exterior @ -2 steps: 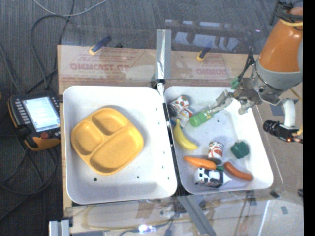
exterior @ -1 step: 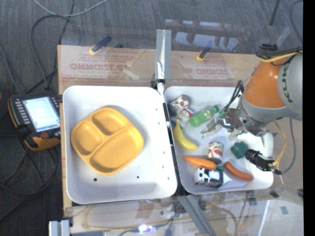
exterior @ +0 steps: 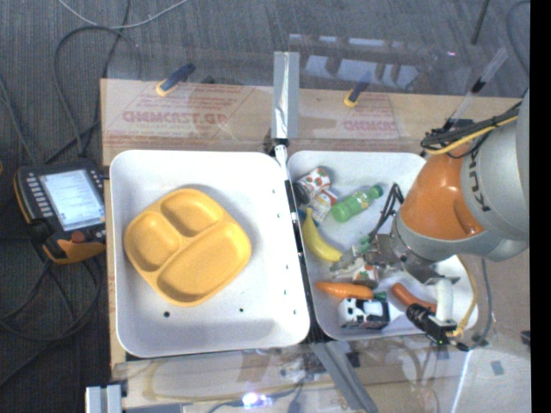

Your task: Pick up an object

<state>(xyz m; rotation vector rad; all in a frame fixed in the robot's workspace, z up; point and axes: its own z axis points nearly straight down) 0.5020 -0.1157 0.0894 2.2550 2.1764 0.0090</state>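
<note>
A: Where is the arm (exterior: 469,192)?

B: It comes in from the right edge of the frame and bends down over the right bin (exterior: 405,163). The orange band sits at centre right, and below it the gripper (exterior: 372,255) hangs low among the clutter in the middle of that bin.

A: Is the tool open, or clamped on something?

B: I cannot tell — its tip is lost in dark metal parts and the objects crowded under it, so nothing can be said to be held.

A: What lies in that bin?

B: A green bottle (exterior: 356,202) lies tilted toward the upper middle, with a small red-and-white carton (exterior: 316,181) just left of it. A banana (exterior: 320,241) curves along the left wall. Lower down, an orange carrot (exterior: 344,290) lies flat, and a black-and-white toy (exterior: 364,311) sits just beneath it near the bottom wall. A second orange piece (exterior: 406,296) lies to the right of the carrot, below the gripper.

A: And the other bin?

B: The left bin (exterior: 138,317) holds a yellow divided plate (exterior: 188,245) — three compartments, lying slightly askew in the middle. A handheld pendant (exterior: 62,203) with a lit screen rests on the floor at the frame's left edge.
</note>
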